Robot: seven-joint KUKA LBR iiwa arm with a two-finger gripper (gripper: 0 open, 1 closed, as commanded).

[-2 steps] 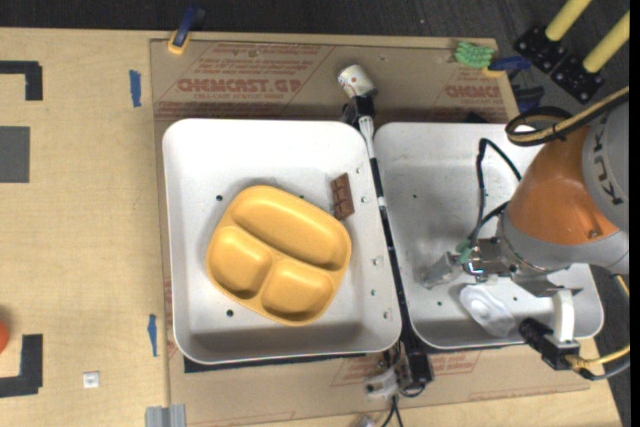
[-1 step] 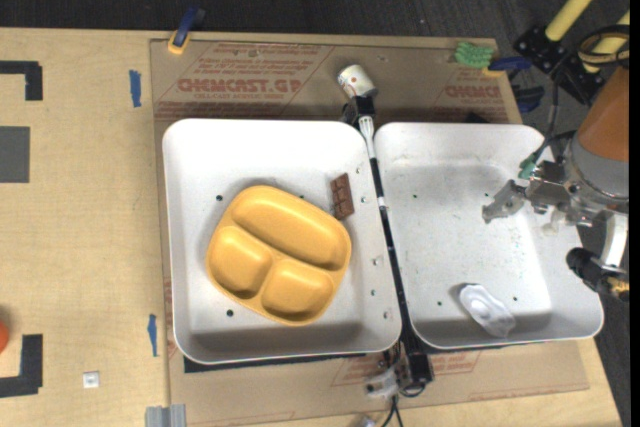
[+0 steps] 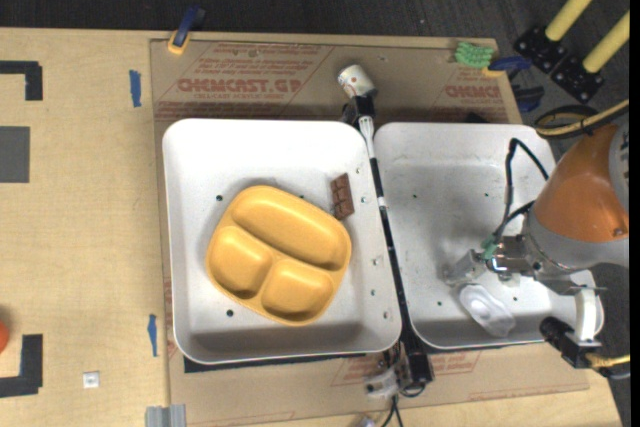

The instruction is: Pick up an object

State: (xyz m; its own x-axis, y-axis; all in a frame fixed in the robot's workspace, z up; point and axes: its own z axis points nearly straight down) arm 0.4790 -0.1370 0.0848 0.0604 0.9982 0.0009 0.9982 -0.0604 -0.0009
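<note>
Clear plastic object (image 3: 487, 307) sits right under the jaws (image 3: 487, 265) in the right bin (image 3: 440, 165). Can't tell if they're open or gripping. It's see-through and slick-looking, so it'll probably squirt sideways.

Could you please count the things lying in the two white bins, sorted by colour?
Yellow: 1, the divided tray in the left bin.
Brown: 1, the small block beside it.
Clear or whitish: 1, the object in the right bin, under the gripper.
Total: 3
</note>
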